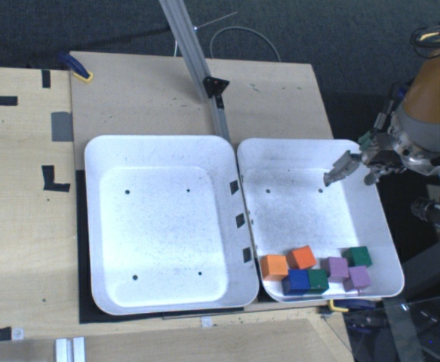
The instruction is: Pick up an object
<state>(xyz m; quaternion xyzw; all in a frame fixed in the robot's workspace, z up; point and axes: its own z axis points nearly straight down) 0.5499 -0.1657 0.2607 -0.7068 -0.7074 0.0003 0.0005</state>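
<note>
At the far left of the frame the tan desk carries a few dark tape marks and a grey patch, and a blue-and-yellow clamp sits near its upper left corner. Next comes the left bin, a shallow white tray speckled with grey, lying on a black mat. A slanted metal pole runs down from the top centre of the frame, with a black clip partway along, and ends at the upper gap between the two trays; a thin loop of wire lies on the dark floor just right of it.

The right bin touches the left one along their shared edge. Its blocks are gathered along the lower edge: an orange block at the left, a darker orange block just up and right of it, a blue block and a green block side by side below, then two purple blocks and, and a dark green block furthest right. They sit close together, several touching.

At the right of the frame the grey arm reaches in, and the claw hangs over the upper right part of the right bin, well apart from the blocks. One finger points down and left; the other is hard to make out, so the claw seems partly spread, with nothing between its fingers.
</note>
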